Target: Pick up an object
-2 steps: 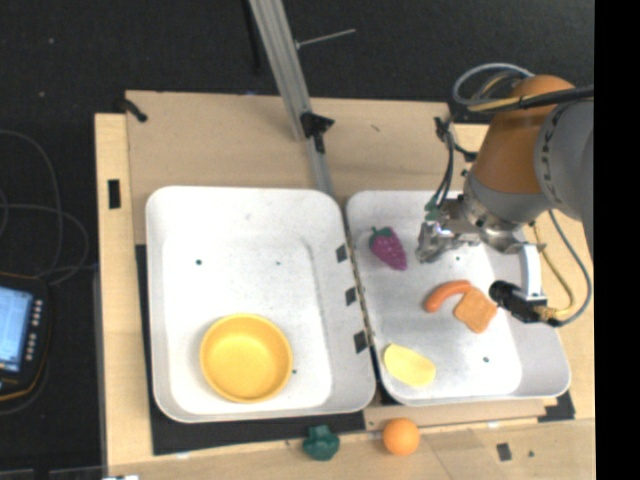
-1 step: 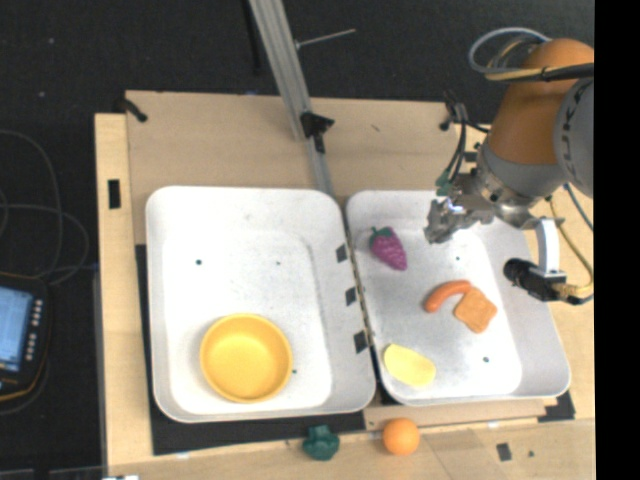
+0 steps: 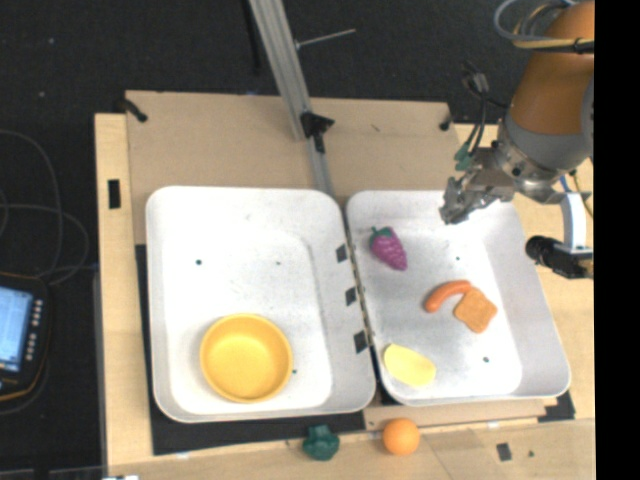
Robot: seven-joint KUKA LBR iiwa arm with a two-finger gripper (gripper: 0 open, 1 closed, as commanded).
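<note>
- The gripper (image 3: 458, 208) hangs over the far edge of the right bin (image 3: 520, 363), near that bin's upper right corner; whether it is open or closed cannot be told from this angle, and nothing shows between its tips.
- The grey arm (image 3: 545, 118) with its orange band comes in from the right, above the bin's far right corner.
- In the right bin lie four things: a purple toy bunch of grapes (image 3: 389, 248) close to the divider, an orange toy sausage (image 3: 446, 294) near the middle, an orange waffle-like block (image 3: 476, 312) touching the sausage's right end, and a pale yellow piece (image 3: 409, 365) at the near left corner.
- The grapes lie nearest the gripper, below and left of it, with bare bin floor between.
- The left bin (image 3: 240, 228) holds a yellow bowl (image 3: 246, 357) at its near side, upright.
- Outside the bins, on the bench's front edge, sit an orange ball (image 3: 401, 436) and a small dark green thing (image 3: 321, 443).
- A slanted metal pole (image 3: 285, 63) runs down to the gap between the bins at the far side.
- A handheld screen device (image 3: 18, 333) sits at the left, off the bench.
</note>
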